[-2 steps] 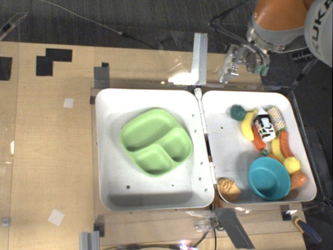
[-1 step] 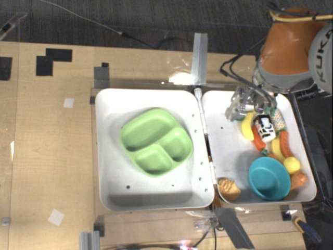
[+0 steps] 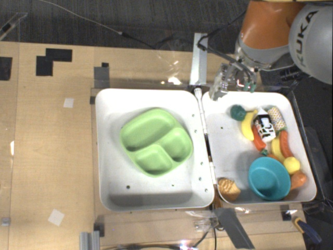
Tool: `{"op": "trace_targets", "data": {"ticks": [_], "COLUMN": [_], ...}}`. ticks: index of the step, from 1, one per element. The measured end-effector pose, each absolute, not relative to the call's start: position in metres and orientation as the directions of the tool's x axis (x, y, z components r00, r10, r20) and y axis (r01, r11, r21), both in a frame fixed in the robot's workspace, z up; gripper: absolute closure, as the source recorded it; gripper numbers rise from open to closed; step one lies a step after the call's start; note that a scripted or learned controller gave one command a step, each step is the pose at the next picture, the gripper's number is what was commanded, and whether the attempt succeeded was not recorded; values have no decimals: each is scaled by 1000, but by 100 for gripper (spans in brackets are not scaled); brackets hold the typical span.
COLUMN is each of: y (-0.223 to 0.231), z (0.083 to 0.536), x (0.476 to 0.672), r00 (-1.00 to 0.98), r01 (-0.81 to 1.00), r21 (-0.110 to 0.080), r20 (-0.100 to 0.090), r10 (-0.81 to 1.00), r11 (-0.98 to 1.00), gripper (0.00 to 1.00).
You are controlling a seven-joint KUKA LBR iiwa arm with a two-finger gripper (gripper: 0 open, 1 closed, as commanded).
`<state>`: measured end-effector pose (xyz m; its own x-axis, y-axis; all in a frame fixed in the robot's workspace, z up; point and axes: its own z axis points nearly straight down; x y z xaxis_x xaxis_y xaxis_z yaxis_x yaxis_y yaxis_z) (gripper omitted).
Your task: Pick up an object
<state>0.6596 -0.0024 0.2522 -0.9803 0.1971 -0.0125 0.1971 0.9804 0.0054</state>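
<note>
My gripper (image 3: 233, 87) hangs over the back rim of the right bin (image 3: 223, 145), under the orange wrist band, open with nothing between its fingers. Just in front of it in that bin lies a teal ball (image 3: 238, 111). Beside the ball are a yellow banana (image 3: 248, 124), a black-and-white item (image 3: 264, 128) and a patterned piece (image 3: 276, 117). Further forward are an orange carrot (image 3: 284, 141), a yellow lemon (image 3: 292, 164), a teal bowl (image 3: 268, 177) and a brown bread-like piece (image 3: 229, 188) at the front left corner.
The left bin (image 3: 109, 181) holds a green divided plate (image 3: 156, 140). A metal post (image 3: 197, 61) stands behind the wall between the two bins. Bare floor shows in the right bin's left half.
</note>
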Motion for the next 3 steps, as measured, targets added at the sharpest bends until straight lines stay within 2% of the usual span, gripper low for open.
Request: {"op": "trace_targets", "data": {"ticks": [2,3], "y": [-2,-18], "z": [279,280], "x": [664,660], "r00": [-981,-1000], "r01": [193,-17], "r21": [9,0], "r20": [-34,-12], "r10": [193,-17], "r11": [981,1000], "gripper": [100,100]}}
